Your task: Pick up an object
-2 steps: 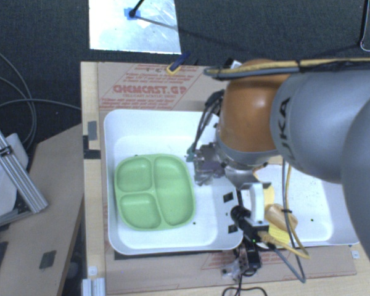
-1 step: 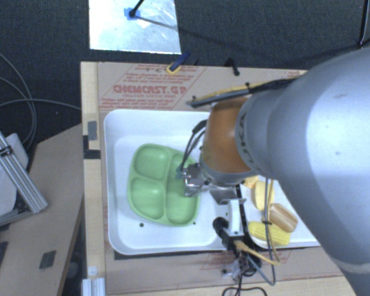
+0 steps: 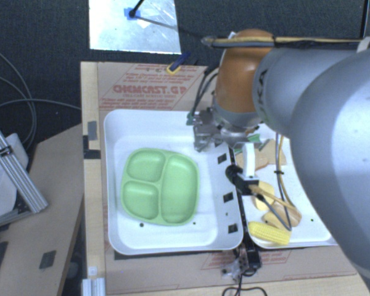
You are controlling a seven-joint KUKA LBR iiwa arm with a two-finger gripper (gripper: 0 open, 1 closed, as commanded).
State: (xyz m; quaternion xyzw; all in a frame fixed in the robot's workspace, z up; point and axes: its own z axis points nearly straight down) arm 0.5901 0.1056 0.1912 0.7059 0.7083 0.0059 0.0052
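Note:
A light green divided plate (image 3: 160, 185) lies flat in the left white bin (image 3: 114, 165). In the right bin (image 3: 314, 230) lie a yellow corn cob (image 3: 269, 232), a yellow and tan elongated piece (image 3: 276, 203) and a flat tan item (image 3: 272, 156). My gripper (image 3: 229, 142) hangs below the orange band (image 3: 237, 79), over the divider between the two bins, just past the plate's far right corner. Nothing is visibly held in it. The grey arm hides much of the right bin.
A black strip with clips (image 3: 237, 193) runs along the divider between the bins. Cables (image 3: 282, 187) hang from the wrist over the right bin. A cardboard sheet (image 3: 148, 85) lies under the bins, with a metal frame (image 3: 12, 171) at the left.

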